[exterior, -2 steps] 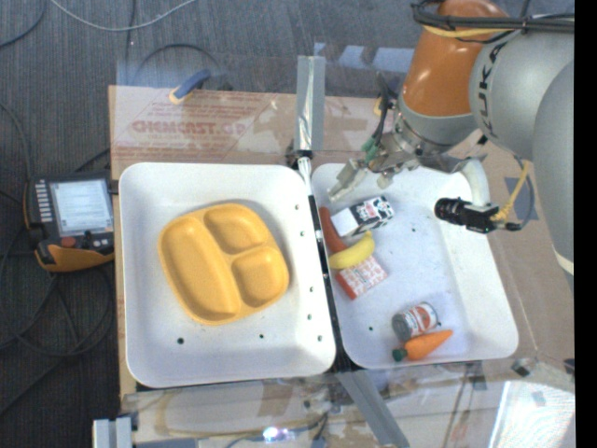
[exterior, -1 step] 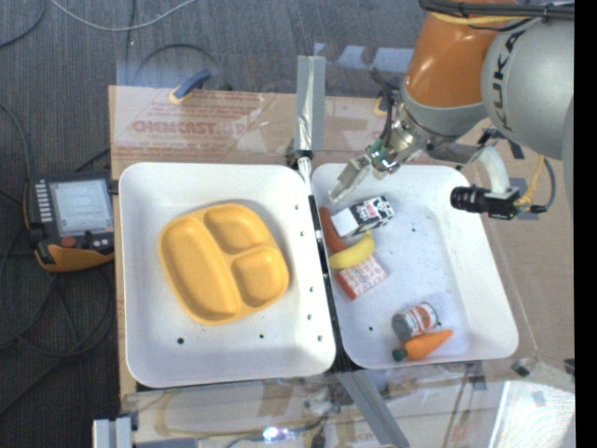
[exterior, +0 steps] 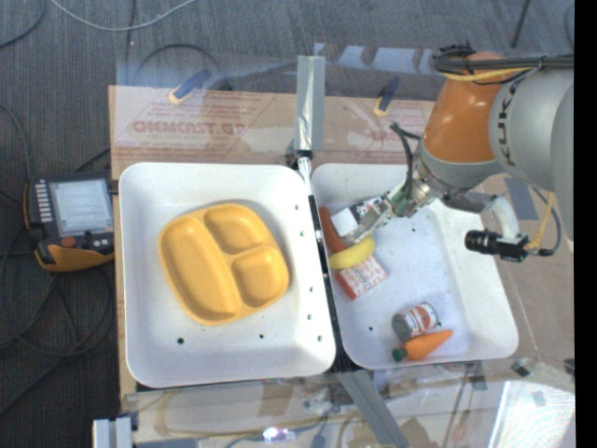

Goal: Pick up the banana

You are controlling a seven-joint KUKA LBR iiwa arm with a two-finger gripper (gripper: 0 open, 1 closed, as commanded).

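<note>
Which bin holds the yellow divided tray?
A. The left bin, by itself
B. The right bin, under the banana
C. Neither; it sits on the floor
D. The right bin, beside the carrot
A: the yellow divided tray lies alone in the left bin, while the banana, carrot and small can are in the right bin.

I work in a robotics lab: loose cables cross grey carpet, a teach pendant lies off my bench's left edge.
</note>
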